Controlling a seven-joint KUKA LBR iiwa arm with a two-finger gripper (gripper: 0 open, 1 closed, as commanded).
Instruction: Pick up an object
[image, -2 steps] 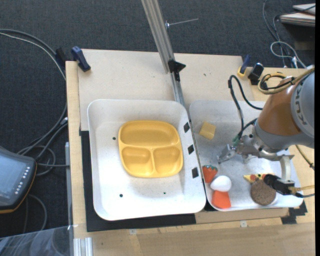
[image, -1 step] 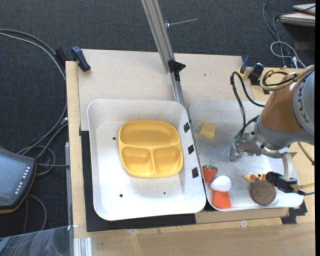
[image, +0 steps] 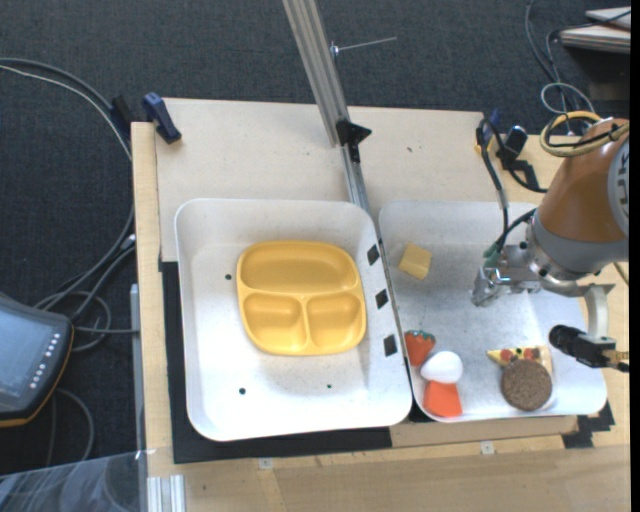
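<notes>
My gripper (image: 487, 290) reaches into the right bin (image: 450, 225) from the right, over bare floor near the bin's middle. A tan cube (image: 415, 262) lies to its left, apart from it. Along the front of the bin sit a red strawberry-like piece (image: 419, 345), a white egg shape (image: 442, 367) on an orange piece (image: 444, 399), a pizza slice (image: 520, 355) and a brown round cookie (image: 526, 384). Nothing shows between the fingers.
The left bin (image: 200, 300) holds a yellow divided plate (image: 300, 296). A metal pole (image: 320, 70) rises from the back between the bins. Cables lie at the bench's back right.
</notes>
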